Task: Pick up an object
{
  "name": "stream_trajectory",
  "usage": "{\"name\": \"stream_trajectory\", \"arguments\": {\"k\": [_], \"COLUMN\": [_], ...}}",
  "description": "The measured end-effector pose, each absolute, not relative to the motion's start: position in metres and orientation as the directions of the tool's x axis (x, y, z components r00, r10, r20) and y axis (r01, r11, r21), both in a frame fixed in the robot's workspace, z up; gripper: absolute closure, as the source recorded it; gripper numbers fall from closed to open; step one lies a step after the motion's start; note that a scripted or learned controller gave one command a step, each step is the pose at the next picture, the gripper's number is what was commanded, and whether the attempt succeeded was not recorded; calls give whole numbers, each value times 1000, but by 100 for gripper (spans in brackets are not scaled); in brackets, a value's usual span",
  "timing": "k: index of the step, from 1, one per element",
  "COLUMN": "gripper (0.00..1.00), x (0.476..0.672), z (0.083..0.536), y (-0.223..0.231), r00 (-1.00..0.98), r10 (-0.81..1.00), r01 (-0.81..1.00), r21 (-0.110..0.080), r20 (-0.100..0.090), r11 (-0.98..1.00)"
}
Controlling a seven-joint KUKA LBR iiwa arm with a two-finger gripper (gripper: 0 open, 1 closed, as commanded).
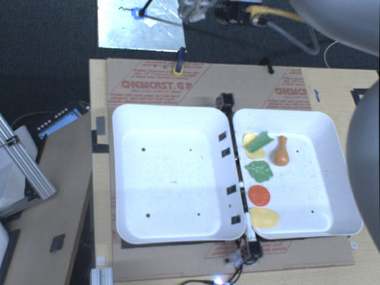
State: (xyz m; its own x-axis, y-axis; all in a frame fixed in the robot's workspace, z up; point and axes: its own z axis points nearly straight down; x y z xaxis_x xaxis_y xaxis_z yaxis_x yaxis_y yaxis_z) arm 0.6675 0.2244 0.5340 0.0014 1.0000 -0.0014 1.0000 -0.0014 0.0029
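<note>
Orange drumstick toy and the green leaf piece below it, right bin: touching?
Apart. The camera view shows white bin floor between the orange drumstick toy and the green leaf piece in the right bin.

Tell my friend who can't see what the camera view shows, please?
Two shallow white bins sit side by side on a bench: the right bin holds small toy foods along its left side, and the left bin sits beside it. The toys are a green-and-yellow piece, an orange drumstick shape, a green leaf, a red disc and a yellow piece. The gripper hangs beyond the bins.
</note>
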Motion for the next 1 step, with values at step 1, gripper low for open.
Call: {"name": "stream_trajectory", "arguments": {"k": [1], "gripper": [100], "x": [553], "z": [537], "y": [236], "r00": [-10], "r10": [1000], "r01": [1000], "r21": [0], "r20": [4], "r11": [10]}}
